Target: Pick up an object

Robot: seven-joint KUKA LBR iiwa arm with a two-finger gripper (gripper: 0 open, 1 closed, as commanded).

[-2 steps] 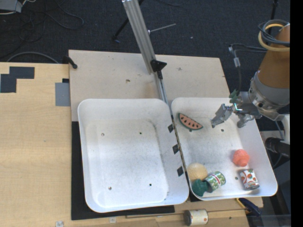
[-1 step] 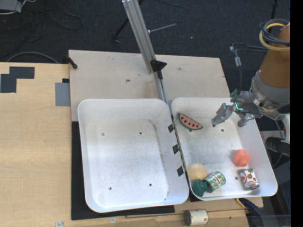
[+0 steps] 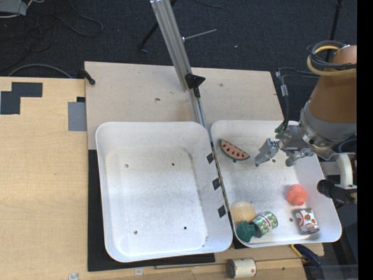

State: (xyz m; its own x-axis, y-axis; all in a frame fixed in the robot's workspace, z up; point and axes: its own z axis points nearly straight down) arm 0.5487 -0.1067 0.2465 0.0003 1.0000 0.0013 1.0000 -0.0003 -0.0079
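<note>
Pale wooden bench (image 3: 41, 174) fills the near side, and down at its front edge a small cylindrical thing (image 3: 240, 268) lies on its side, outside both bins and out of play. Just behind it, the action sits in the right bin (image 3: 329, 229): everything pickable is gathered there, crowded toward the near edge. A green toy (image 3: 246, 231) touches a pale yellowish lump (image 3: 242, 210), and a small can with a green-and-white wrapper (image 3: 265, 222) leans against them; print is on that wrapper, but too small to read. Near the bin's right corner lies a second can with red-and-white markings (image 3: 306, 220), likewise unreadable. An orange-pink ball (image 3: 296, 194) rests just behind it, apart from the cluster, so it looks like an easy candidate. The left bin (image 3: 116, 244) offers only bare white floor, probably the drop side.

Farther back, a watermelon-slice toy (image 3: 234, 150) lies near the divider between the bins. The gripper (image 3: 268, 152) hovers just beside it, to its right, over the bin floor, fingers spread and nothing between them: released, no catch. Judging by that position, the slice seems the nearest target, flat and low, so a grab may slip.

Beyond, a slanted aluminium post (image 3: 175, 45) rises from the back board (image 3: 140, 92), and cables trail on dark carpet (image 3: 250, 16).
</note>
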